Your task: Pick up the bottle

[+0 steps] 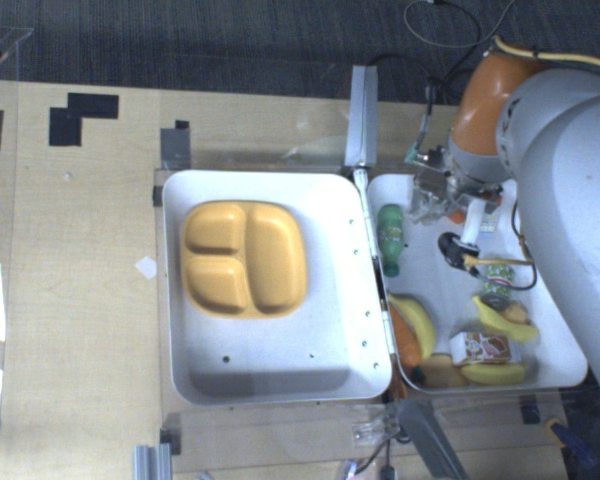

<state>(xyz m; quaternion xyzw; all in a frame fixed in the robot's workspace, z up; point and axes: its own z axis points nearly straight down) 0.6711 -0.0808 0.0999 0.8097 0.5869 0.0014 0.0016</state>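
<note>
Two white bins share the bench: the left bin (270,378) holds a yellow tray (245,258). Bananas (505,320), a can (497,280) and a carton (485,346) crowd the right bin (560,363) near the green bottle (390,236). Above it the gripper (442,196) hangs; whether its claw is open I cannot tell.

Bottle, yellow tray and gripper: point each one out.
bottle (390,236), camera view, middle of its green body.
yellow tray (245,258), camera view, its central divider.
gripper (435,200), camera view, its tip above the right bin.
</note>
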